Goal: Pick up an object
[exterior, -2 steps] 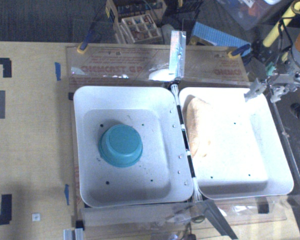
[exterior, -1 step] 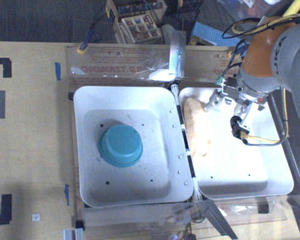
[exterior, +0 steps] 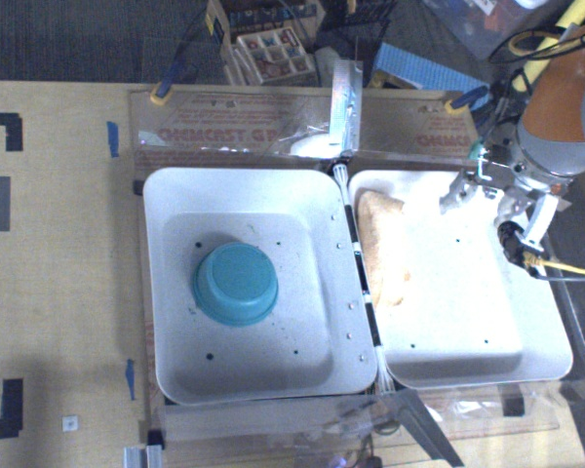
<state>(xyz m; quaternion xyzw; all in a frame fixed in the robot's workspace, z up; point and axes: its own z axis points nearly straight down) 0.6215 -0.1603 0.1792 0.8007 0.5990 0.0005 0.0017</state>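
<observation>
Camera view showed a teal bowl (exterior: pixel 236 282) upside down in the left bin (exterior: pixel 166 203), well apart from the pincer (exterior: pixel 468 185) over the right bin's (exterior: pixel 468 359) far edge; a tan, perhaps cloth, object (exterior: pixel 380 237) lay nearer.

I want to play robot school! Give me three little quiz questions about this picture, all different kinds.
1. True or false: the blue bowl sits in the left bin.
2. Which bin holds the tan lump? A) left B) right
3. Fill in: the arm reaches in from the picture's ____ side.

Key: 1 true. 2 B. 3 right.
</observation>
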